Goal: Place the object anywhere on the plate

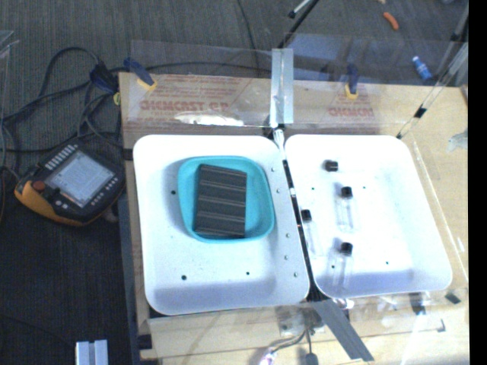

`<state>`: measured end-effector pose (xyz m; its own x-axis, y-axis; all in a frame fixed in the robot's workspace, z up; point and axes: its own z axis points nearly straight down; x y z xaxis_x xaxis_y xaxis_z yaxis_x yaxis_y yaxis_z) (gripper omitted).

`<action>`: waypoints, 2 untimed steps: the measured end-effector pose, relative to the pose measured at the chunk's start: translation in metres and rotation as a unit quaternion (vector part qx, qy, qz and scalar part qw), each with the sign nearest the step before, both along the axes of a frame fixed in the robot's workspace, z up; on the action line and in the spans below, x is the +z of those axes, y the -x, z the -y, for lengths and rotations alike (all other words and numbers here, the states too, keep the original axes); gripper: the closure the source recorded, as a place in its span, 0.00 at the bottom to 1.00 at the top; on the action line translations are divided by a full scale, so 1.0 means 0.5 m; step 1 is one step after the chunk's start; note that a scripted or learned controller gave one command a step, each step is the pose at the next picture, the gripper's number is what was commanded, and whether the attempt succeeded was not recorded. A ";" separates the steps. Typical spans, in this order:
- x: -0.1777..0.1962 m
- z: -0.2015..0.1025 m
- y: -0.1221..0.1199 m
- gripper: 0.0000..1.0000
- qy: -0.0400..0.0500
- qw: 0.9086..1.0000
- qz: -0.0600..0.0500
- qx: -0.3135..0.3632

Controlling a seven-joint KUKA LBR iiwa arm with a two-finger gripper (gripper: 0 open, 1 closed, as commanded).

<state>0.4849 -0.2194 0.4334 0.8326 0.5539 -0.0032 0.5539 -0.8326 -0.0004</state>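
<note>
Dark carpet [68, 21] surrounds a bench [228, 106] with two white bins. Seen from the camera view, a teal plate [263, 204] sits in the left bin [221, 274]. A dark grey ribbed block [221, 200] lies flat on it, within the rim, so the task looks done. Whether the claw is spread or pressed together cannot be told.
</note>
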 end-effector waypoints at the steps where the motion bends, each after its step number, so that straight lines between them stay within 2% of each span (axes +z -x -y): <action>1: 0.000 0.008 0.001 0.00 0.000 0.998 0.000 -0.067; 2: 0.000 0.009 0.002 0.00 0.001 0.991 0.000 -0.135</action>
<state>0.4841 -0.2240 0.4334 0.9507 0.3101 -0.0039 0.3101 -0.9507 0.0005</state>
